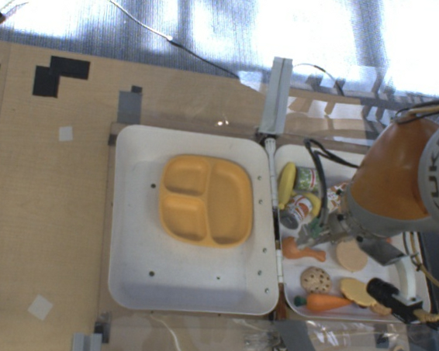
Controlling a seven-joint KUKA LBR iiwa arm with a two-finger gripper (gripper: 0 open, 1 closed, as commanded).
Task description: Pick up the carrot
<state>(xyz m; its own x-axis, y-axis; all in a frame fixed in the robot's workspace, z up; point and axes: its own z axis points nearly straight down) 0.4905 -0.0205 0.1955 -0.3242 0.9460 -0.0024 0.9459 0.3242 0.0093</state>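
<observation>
Here the arm reaches in over the right bin, its gripper low among the toys, finger state unclear. One carrot lies near the front rim; one banana lies behind.

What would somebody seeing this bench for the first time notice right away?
Probably the yellow divided plate, alone in the middle of the left bin. Next, the big grey arm with its orange band, reaching in from the right over the right bin, which is crowded with toy food. The carrot lies near that bin's front edge, with the gripper above a pile farther back.
</observation>
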